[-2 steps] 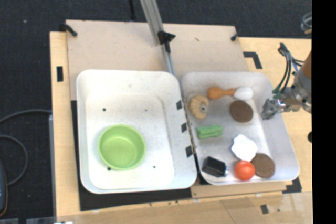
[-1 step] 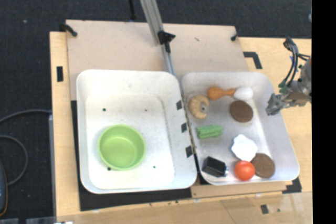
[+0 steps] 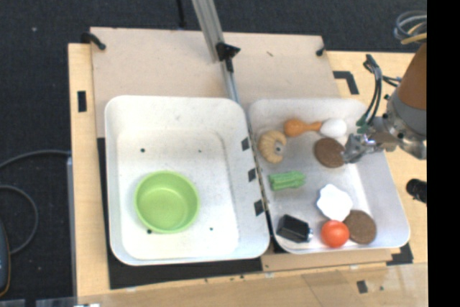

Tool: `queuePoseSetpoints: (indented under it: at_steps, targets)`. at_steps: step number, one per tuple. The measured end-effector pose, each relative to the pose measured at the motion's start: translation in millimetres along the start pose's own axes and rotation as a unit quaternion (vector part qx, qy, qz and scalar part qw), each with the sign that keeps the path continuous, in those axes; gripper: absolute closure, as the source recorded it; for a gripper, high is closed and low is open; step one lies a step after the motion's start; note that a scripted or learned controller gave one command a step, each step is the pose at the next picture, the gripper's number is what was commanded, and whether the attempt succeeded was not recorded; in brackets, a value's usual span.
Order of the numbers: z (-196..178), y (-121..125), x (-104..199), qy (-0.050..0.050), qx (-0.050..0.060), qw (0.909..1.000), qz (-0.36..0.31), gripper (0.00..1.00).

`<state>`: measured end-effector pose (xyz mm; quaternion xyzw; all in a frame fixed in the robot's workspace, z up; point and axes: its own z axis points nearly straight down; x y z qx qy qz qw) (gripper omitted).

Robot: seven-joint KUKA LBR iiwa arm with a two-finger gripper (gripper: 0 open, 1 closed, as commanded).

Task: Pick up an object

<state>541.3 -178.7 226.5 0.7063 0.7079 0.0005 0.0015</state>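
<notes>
Beside brown disc [image 3: 329, 152], claw [image 3: 354, 148] nears bin rim [image 3: 394, 180].

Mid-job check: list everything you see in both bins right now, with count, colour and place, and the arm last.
bowl: 1, green, left bin, near front-left
knobbly ring: 1, tan, right bin, back-left
gourd shape: 1, orange, right bin, back
white ball: 1, white, right bin, back, beside the gourd shape
brown disc: 1, brown, right bin, middle, next to the hand
green block: 1, green, right bin, left side
white lump: 1, white, right bin, centre-front
black block: 1, black, right bin, front-left
red ball: 1, red-orange, right bin, front
brown puck: 1, brown, right bin, front-right
arm: 1, grey and orange, right edge
hand: 1, metal grey, over right bin beside the brown disc
</notes>
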Motion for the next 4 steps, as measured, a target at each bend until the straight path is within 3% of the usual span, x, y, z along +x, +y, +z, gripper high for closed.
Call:
queuePoseSetpoints:
  at_steps: [4]
  targets:
    - [0.4, -8.2, 211.8, 0.002, 0.003, 1.0, -0.003, 1.0]
